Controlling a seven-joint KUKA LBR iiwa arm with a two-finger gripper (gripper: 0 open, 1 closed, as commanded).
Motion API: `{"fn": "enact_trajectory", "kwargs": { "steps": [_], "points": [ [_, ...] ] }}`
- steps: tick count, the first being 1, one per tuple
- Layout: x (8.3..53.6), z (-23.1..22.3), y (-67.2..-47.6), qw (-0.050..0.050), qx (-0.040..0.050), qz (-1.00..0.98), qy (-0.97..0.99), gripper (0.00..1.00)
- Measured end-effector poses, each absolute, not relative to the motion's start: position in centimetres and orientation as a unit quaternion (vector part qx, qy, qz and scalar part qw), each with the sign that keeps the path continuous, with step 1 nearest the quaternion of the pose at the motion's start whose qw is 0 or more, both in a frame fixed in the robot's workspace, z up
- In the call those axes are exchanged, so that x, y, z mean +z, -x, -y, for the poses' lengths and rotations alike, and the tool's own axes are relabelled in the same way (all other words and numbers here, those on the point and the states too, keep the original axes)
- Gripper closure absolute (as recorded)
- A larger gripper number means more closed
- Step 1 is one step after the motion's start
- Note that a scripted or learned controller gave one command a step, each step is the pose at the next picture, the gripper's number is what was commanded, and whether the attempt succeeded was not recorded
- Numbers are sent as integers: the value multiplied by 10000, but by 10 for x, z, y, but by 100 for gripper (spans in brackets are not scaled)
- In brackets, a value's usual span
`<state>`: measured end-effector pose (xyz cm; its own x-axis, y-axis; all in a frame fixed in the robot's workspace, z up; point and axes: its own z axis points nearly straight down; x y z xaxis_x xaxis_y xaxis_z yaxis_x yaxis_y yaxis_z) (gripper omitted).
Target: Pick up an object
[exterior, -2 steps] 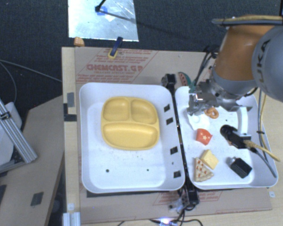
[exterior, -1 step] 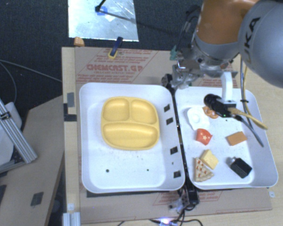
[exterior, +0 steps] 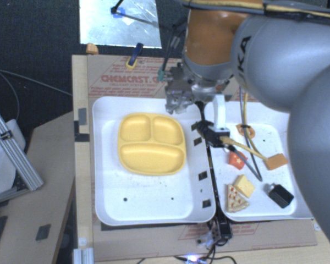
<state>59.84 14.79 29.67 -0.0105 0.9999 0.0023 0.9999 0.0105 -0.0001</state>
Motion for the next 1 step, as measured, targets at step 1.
{"fn": "enact_trajectory", "kwargs": {
  "steps": [1],
  "points": [
    [334, -128, -539, 4, -6, 7072, 7071, 100]
  ]
}}
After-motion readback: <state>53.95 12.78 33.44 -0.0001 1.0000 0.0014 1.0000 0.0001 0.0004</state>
